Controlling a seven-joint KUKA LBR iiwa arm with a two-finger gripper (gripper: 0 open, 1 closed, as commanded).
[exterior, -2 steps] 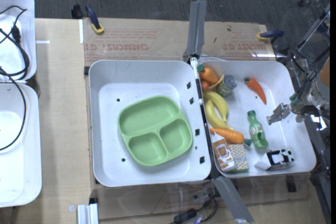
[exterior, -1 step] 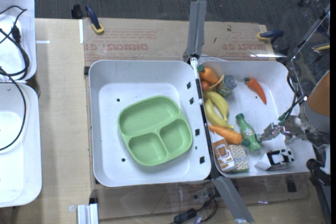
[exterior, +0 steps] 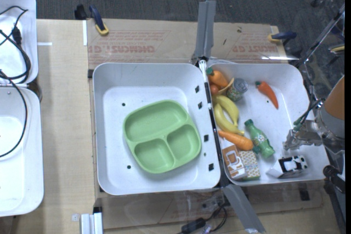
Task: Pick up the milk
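At the lower right of the frame, the milk [exterior: 290, 166] lies on its side in the right bin [exterior: 285, 71]. Just above it hangs our pincer [exterior: 299, 138], and we cannot tell how it is set. We judge this the approach; next comes a descent onto the carton. Left of it lie a green bottle [exterior: 259, 139], carrots and bananas [exterior: 227, 112], apart enough. Farther left, a green plate [exterior: 162, 136].

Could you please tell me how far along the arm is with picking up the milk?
Done: the gripper has reached into the right bin, just above the milk carton. In hand: nothing visibly; the carton lies on the bin floor near the front right corner, apart from the green bottle. Left: descending onto the carton, grasping and lifting it.
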